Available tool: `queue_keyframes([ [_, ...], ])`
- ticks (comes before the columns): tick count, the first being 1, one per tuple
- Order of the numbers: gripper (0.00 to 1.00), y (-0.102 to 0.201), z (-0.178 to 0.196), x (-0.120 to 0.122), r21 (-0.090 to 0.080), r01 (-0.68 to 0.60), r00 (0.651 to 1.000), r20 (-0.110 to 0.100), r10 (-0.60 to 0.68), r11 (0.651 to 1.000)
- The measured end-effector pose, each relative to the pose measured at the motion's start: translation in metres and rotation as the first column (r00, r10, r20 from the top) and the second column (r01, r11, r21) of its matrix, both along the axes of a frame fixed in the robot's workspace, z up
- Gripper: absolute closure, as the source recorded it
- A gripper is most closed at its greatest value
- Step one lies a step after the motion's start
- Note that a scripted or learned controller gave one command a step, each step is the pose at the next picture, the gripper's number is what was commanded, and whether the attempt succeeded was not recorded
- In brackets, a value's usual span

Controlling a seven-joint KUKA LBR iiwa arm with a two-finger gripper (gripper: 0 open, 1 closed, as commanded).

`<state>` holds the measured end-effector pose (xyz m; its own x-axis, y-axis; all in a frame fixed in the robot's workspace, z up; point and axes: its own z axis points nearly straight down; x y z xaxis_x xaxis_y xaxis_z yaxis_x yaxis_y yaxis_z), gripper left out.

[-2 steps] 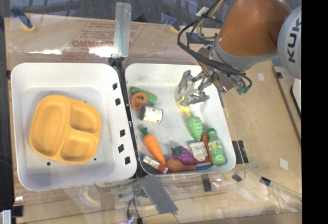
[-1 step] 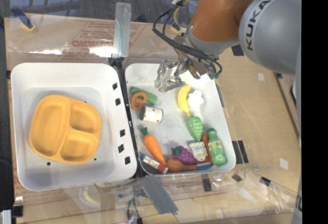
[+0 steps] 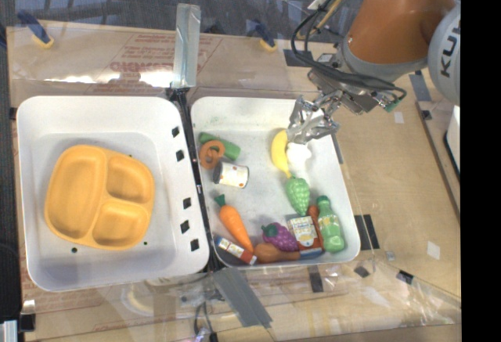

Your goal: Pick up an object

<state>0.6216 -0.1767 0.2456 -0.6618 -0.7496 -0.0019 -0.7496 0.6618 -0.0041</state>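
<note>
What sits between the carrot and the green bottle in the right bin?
In the camera view, purple grapes and a small juice carton lie between the carrot and the green bottle.

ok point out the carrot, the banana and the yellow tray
carrot (image 3: pixel 233 225): camera view, middle of its orange body
banana (image 3: pixel 279 151): camera view, middle of its curved side
yellow tray (image 3: pixel 70 192): camera view, its large left compartment

The arm (image 3: pixel 399 16) showed a rounded orange shell above a grey collar, with part of a white casing at the right bearing dark letters, "KU" legible. Black cables (image 3: pixel 333 8) looped from the orange section down toward the wrist. Below the collar sat a flat grey plate with a small green spot near its end, and beneath it the gripper (image 3: pixel 309 125), bare silvery metal with angular links.
</note>
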Motion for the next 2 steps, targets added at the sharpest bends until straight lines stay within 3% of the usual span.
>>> queue_keyframes([
  [1,1.00,0.022,-0.077,-0.093,0.004,0.011,1.000,-0.009,-0.011,1.000],
  [2,1.00,0.072,-0.105,-0.025,0.004,-0.184,0.983,-0.003,0.184,0.983],
])
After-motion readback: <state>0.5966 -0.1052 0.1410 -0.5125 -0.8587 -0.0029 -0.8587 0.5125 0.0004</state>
